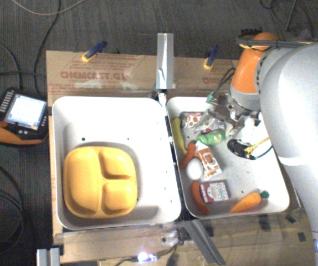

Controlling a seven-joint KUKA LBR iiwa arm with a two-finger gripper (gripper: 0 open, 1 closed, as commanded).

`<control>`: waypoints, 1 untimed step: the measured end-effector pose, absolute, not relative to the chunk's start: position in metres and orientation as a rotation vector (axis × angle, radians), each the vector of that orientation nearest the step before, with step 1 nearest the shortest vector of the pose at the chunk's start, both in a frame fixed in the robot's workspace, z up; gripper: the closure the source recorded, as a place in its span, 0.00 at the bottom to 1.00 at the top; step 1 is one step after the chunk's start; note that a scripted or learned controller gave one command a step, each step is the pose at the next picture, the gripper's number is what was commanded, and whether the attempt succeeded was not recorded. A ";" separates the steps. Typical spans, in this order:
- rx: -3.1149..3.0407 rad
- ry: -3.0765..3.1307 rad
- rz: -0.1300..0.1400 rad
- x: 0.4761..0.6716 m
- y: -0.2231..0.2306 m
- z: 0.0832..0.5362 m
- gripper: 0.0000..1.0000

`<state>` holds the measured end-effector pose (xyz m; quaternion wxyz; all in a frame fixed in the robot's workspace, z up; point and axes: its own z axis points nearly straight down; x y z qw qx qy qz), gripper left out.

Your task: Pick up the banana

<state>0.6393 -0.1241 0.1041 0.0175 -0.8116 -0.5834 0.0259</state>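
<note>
My hand (pixel 229 114) hovers over the right bin's (pixel 275 201) far end, its grip impossible to tell; the banana (pixel 178 137) lies along the left wall beside a carrot (pixel 247 201), unreached, so I must shift left.

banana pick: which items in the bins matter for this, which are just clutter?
Belongs to the job:
- banana, against the left wall of the right bin
- tool, over that bin's far end

Just lying about:
- carrot
- egg
- two sausages
- small cartons
- green bottle
- yellow divided tray in the left bin
</note>
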 end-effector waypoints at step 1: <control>-2.412 -2.031 -0.011 0.583 -0.118 0.089 0.00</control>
